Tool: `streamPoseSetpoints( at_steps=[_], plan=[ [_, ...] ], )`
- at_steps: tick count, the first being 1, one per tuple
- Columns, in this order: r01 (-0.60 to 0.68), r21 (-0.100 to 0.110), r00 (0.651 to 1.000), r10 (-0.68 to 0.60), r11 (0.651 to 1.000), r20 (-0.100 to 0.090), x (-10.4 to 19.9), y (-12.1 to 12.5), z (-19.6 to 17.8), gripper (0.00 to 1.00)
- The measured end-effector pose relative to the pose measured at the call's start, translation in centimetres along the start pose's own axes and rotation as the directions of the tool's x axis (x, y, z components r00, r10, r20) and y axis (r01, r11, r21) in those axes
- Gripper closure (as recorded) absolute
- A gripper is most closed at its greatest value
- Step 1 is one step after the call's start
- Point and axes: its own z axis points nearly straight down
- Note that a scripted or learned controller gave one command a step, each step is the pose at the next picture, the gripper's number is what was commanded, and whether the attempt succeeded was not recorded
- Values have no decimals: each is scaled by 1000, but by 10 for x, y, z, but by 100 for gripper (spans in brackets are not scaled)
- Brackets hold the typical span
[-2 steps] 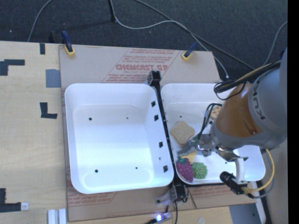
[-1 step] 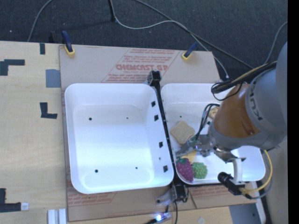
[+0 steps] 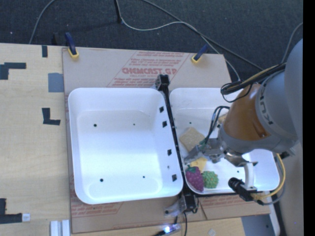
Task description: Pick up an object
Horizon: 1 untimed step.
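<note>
In the right bin (image 3: 197, 98) lie a tan square block (image 3: 191, 137), a yellow piece (image 3: 200, 164), a purple bunch of grapes (image 3: 194, 178) and a green lumpy item (image 3: 211, 179). My gripper (image 3: 199, 153) is low in this bin. It sits just over the yellow piece, between the tan block and the grapes. The grey wrist with its orange band (image 3: 242, 121) covers the bin's right half, and the gripper hides part of the yellow piece. I see nothing lifted off the bin floor.
The left bin (image 3: 118, 146) adjoins the right one along a black-clipped divider (image 3: 169, 132). Both rest on a cardboard sheet (image 3: 147, 70) held by clamps (image 3: 72, 49). Cables (image 3: 147, 23) run across the dark floor behind.
</note>
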Motion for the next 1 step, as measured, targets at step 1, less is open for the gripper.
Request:
streamPoseSetpoints(
  at_steps=[1],
  plan=[
    [2, -9, 1000, -2, 1000, 2, -1, -11, -1, 0]
  ],
)
